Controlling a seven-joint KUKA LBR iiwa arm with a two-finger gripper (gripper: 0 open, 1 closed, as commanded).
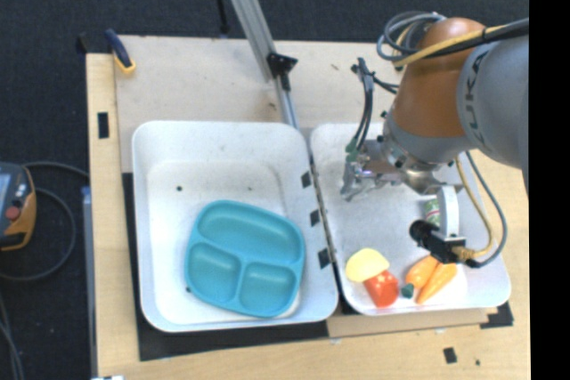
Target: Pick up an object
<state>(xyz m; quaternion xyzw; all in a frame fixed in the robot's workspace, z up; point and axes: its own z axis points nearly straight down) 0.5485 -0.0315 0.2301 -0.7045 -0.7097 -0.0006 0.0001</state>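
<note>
My gripper [353, 182] hangs over the upper left part of the right bin [356, 298], below the orange wrist band. Its thin fingers point down at the bin floor and nothing shows between them. Near the bin's front edge lie a yellow piece [366, 262], a red piece [383, 289] touching it, and an orange carrot-like piece [434, 277] with a small green bit [407, 290] beside it. These objects sit well below and to the right of the gripper.
A blue divided tray [244, 257] lies in the left bin [160, 191]. A metal pole [254, 13] slants up from the bins' shared edge. A black cable connector [427, 236] hangs near the carrot. A white-green object [438, 209] sits partly under the arm.
</note>
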